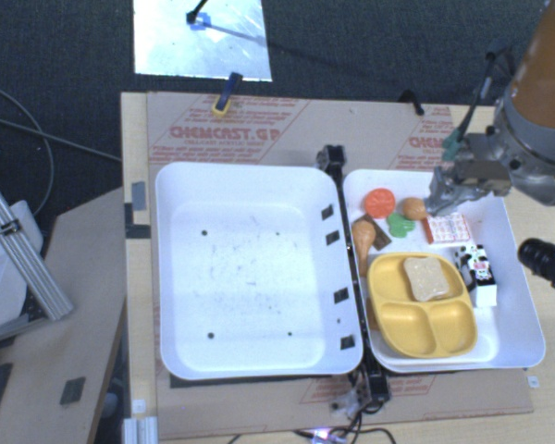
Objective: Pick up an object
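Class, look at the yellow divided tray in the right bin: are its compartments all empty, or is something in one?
Not all empty. The yellow tray holds a slice of bread in its top compartment; the two lower compartments show bare yellow.

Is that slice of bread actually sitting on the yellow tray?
Touching. The camera view shows the bread slice lying inside the top compartment of the yellow tray, resting on its floor.
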`<action>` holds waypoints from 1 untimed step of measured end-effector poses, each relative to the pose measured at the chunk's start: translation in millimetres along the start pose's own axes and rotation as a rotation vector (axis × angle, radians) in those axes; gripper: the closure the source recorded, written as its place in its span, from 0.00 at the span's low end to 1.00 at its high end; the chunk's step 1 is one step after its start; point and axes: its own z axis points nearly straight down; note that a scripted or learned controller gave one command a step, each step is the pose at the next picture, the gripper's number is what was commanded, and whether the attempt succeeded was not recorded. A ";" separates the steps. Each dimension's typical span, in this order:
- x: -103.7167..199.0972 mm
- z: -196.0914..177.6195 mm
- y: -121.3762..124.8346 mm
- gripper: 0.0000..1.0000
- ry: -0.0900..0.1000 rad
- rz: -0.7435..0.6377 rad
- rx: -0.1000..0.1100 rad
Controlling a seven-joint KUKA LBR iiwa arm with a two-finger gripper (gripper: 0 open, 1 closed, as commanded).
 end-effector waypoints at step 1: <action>18.5 204.7 -5.4 1.00 0.001 -0.003 0.025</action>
